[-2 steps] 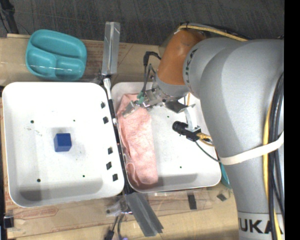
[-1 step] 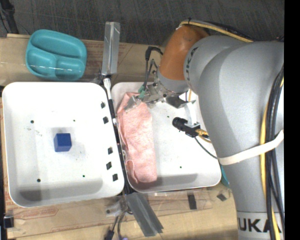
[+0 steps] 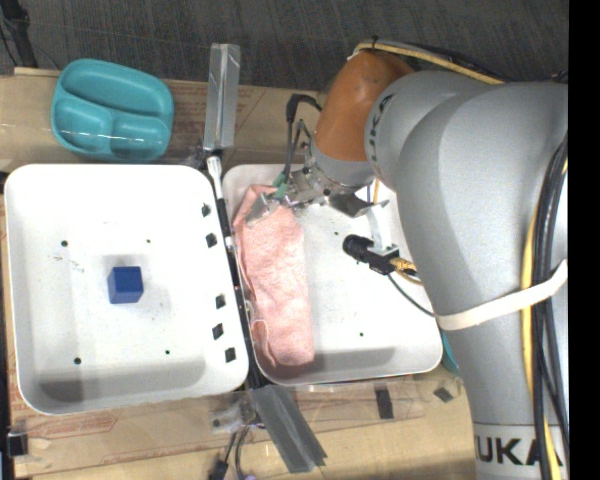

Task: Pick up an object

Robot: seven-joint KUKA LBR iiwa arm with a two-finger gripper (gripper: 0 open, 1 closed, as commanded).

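1. The camera view looks down on two white bins side by side on a wooden bench, and the grey arm [image 3: 480, 218] with its orange band reaches in from the right.
2. The gripper [image 3: 292, 193] is at the upper left corner of the right bin [image 3: 380, 353], low over the bin floor.
3. A pink cloth [image 3: 278, 283] lies in the right bin along its left wall, stretched from the top corner down toward the bottom edge.
4. The top end of the cloth is directly at the gripper, and they seem to touch there; the rest of the cloth lies below the gripper in the picture.
5. I cannot tell the state of the gripper, because that part is small and cluttered.
6. A small blue cube [image 3: 126, 284] lies in the left bin [image 3: 40, 198], near its middle, well apart from the gripper.
7. A teal tray [image 3: 112, 108] rests on the bench above the left bin.
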